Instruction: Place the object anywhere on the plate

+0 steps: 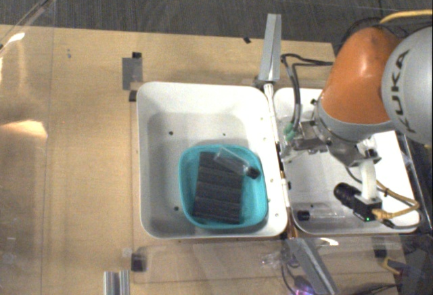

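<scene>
A teal plate [185, 182] sits in the front right part of the left white bin [159, 145]. A dark ribbed block [218, 191] lies flat on the plate. A smaller grey piece with a black tip [235, 162] rests across the block's far end, tilted toward the plate's right rim. My gripper [303, 140] hangs over the left side of the right bin [318, 185], just right of the divider between the bins and apart from the plate. The orange band and grey wrist [362, 84] cover most of it from above.
A grey metal post [270, 50] stands behind the gap between the bins. Cables and a black fitting [352, 199] trail from the arm over the right bin's front. Small clamps [133, 70] sit on the wooden bench around the bins.
</scene>
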